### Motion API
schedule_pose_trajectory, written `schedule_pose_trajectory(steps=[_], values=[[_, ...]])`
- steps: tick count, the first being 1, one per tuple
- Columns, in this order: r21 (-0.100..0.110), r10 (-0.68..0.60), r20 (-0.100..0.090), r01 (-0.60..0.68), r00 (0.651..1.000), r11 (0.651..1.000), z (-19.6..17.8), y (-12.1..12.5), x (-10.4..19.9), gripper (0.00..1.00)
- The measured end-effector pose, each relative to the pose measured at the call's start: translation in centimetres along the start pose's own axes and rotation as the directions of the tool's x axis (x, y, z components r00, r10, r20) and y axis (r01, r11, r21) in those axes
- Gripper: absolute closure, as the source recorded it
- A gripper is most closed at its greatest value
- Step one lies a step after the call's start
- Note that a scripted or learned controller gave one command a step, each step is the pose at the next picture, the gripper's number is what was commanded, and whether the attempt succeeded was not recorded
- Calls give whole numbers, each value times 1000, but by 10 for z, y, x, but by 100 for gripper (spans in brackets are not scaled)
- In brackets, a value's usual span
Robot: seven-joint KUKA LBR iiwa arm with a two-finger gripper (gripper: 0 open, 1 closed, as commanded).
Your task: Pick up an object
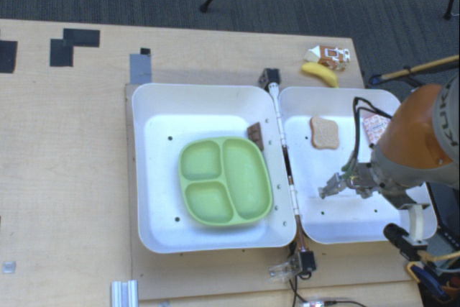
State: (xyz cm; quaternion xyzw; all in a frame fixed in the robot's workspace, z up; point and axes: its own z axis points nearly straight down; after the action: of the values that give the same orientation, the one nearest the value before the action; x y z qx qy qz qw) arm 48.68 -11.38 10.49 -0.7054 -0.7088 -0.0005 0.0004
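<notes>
A tan slice of toy bread lies in the right bin near its far side. A pink-and-white patterned item rests at that bin's right wall, partly hidden by the arm. My gripper hangs low over the right bin's middle, pointing left, below and slightly right of the bread; nothing shows between its fingers. A green three-compartment plate fills the middle of the left bin. A small brown object lies by the plate's far right corner.
A toy banana and a small white-and-brown item lie on the bench behind the right bin. A black clamp sits at the bins' far junction, another fitting at the near junction. Cables lie at the lower right.
</notes>
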Motion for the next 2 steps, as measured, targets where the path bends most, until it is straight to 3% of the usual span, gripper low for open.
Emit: schedule_pose_trajectory(steps=[1,2], values=[[-4,-1,0,1,1000,1000,-11,2,0,100],[-4,-1,0,1,1000,1000,-11,2,0,0]])
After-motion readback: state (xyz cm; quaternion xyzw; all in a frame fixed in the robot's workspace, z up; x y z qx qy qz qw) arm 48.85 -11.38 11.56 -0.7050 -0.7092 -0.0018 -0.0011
